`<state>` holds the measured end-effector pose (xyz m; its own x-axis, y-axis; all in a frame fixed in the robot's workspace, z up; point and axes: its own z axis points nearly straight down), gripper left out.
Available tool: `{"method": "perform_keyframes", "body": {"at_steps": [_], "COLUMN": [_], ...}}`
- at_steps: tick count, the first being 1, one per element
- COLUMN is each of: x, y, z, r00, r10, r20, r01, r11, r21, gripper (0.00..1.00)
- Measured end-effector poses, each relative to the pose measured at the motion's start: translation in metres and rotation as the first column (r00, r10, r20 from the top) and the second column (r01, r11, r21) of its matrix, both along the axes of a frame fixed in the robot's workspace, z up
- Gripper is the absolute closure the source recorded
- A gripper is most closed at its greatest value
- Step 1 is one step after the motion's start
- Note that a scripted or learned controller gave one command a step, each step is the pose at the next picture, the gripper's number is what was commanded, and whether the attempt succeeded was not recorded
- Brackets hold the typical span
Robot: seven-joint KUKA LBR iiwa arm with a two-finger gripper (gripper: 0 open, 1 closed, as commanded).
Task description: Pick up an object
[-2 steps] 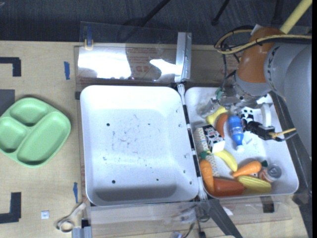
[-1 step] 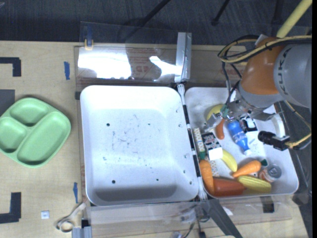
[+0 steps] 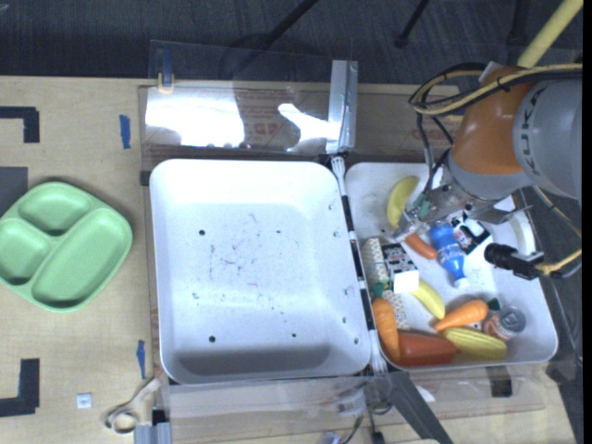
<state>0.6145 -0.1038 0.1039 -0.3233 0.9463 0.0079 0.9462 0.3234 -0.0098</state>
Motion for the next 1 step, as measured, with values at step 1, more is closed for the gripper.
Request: {"method": "perform_keyframes", "body": {"at_steps": [1], "x": [0.0351], "y": [0.0314], "z": [0.0772], "r00": [0.985], "r10": [0.171], "r20": [0.008], "r01": [-0.171], "r11": [0.985], "r21": [-0.003], "gripper": [1.0]}}
